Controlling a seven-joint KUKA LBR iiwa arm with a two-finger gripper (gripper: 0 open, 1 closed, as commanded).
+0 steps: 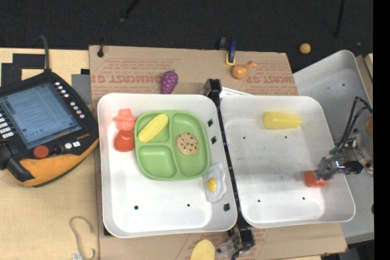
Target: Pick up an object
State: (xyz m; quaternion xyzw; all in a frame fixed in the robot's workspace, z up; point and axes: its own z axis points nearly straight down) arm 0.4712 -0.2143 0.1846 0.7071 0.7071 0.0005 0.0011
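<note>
The tool [329, 168] is hovering at the right bin's [277, 216] four o'clock edge, beside a small red block [314, 179]; whether it is open or closed cannot be told. The block is too compact to show a long axis. Judged risk: sitting near the wall, it may be getting nudged aside rather than gripped.

The counter [49, 216] is carrying a cardboard sheet [140, 67], and two white bins are sitting on that sheet side by side, the left bin [158, 216] touching the right bin [286, 204] along the middle. A purple toy [169, 81] and an orange toy [242, 69] are lying on the cardboard behind the bins. A tablet controller [42, 125] is resting on the counter's left part, and a metal hook [82, 234] is lying near the front edge.
</note>
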